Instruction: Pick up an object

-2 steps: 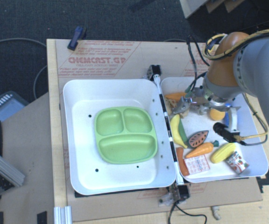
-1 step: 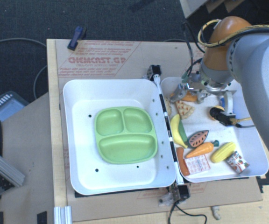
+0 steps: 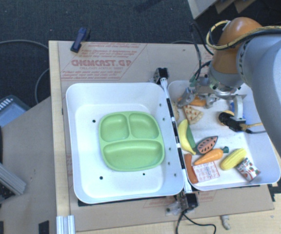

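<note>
A: Where is the gripper [image 3: 197,95] now?

B: Low over the far corner of the right bin [image 3: 262,150], just above a small orange-and-brown piece [image 3: 191,101] and near a waffle-like wedge [image 3: 192,114]. Whether it is spread or closed I cannot tell; the wrist hides that.

A: What could it take?

B: The toy food lies in that bin: a banana [image 3: 183,135] along the left wall, a carrot [image 3: 209,156], a corn cob [image 3: 232,158], a speckled oval [image 3: 207,144], a flat red-and-white packet [image 3: 205,171] and a small carton [image 3: 248,169]. The green divided plate [image 3: 130,140] sits alone in the left bin [image 3: 82,179].

A: How would they handle?

B: Probably light, hollow plastic, stiff and rather slick. I'd grip the carrot or corn across the narrow middle. The packet lies flat and offers little edge. The banana touches the wall, so it looks awkward.
</note>
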You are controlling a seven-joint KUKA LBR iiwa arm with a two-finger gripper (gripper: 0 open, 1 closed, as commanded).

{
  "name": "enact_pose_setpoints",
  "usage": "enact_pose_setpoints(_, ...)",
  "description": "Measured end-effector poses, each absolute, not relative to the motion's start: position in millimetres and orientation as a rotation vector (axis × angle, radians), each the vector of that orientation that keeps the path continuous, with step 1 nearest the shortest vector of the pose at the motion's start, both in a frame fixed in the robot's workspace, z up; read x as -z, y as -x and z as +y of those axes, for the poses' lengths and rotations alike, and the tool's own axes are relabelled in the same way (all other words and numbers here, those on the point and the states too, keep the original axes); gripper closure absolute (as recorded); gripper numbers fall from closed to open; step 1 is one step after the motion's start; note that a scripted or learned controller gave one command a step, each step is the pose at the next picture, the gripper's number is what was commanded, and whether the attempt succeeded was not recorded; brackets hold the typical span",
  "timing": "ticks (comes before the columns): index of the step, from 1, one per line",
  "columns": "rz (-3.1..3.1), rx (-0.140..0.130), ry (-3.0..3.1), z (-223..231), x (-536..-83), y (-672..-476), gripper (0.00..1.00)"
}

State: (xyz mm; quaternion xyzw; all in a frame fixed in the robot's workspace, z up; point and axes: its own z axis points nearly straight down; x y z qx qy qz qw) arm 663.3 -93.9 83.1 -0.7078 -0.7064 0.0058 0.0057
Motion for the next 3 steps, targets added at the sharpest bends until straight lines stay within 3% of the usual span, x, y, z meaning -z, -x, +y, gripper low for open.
enact_pose_setpoints(1, -2.212, -0.015, 2.213, -99.5, -82.8, -663.4, 0.00)
enact_pose_setpoints(2, -2.206, -0.036, 2.211, -103.3, -90.9, -660.1, 1.00)
enact_pose_setpoints(3, -2.209, -0.030, 2.213, -102.7, -92.1, -661.5, 0.00)
